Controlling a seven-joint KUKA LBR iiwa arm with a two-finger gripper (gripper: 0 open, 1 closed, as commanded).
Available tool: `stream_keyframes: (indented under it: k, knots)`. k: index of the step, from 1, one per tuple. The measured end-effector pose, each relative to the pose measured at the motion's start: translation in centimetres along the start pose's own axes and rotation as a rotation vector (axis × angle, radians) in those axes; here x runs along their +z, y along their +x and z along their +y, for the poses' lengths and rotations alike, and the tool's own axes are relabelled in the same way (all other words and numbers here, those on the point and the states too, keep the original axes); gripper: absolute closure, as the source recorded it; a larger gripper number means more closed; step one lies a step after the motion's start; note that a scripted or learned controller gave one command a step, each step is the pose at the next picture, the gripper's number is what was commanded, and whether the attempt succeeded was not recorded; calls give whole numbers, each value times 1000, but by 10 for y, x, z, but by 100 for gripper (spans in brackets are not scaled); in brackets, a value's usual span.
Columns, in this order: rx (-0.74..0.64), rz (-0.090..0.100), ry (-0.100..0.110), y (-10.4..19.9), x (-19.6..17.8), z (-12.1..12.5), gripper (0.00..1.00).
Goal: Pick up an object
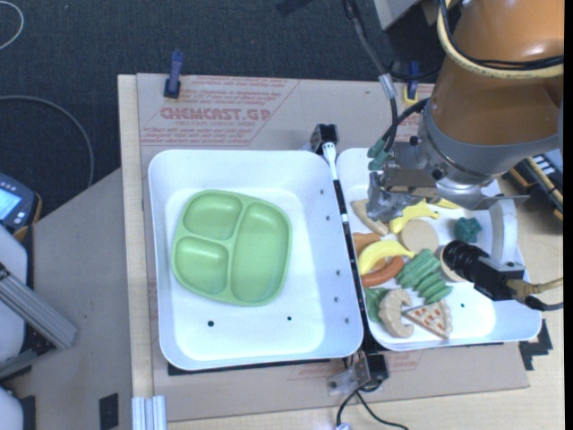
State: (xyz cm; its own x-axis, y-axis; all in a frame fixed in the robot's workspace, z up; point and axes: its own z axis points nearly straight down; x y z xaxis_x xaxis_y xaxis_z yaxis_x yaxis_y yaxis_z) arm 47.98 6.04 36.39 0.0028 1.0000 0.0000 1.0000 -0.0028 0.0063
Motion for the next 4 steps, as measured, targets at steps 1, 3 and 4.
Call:
stream_keyframes:
  k: [1,3,4]
  knots:
    - [-9,3,1,49,-37,0,100]
    - [2,-3,12,55,122,76,100]
    - [-11,2,13,128,135,51,100]
